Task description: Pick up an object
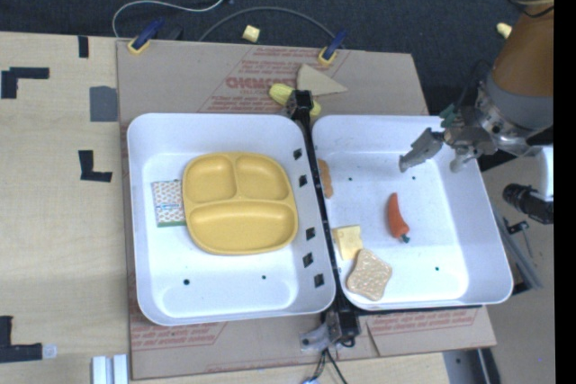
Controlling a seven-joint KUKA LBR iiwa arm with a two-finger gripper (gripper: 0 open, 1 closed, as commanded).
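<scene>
The gripper point(438, 150) hangs over the upper right part of the right bin point(468, 220), its two fingers point(416, 155) spread apart with nothing between them. Below and to their left, well apart from them, a small orange carrot-shaped piece point(396, 217) lies on the bin floor. Nearer the front edge sit a yellow cheese-like block point(347, 241) and, touching it, a speckled tan slice point(369, 274) (perhaps toy bread). The left bin point(153, 283) holds a yellow divided plate point(240, 202), with a small patterned sponge point(167, 202) just beside its left edge. Both bins rest on cardboard on the counter point(54, 193).
</scene>
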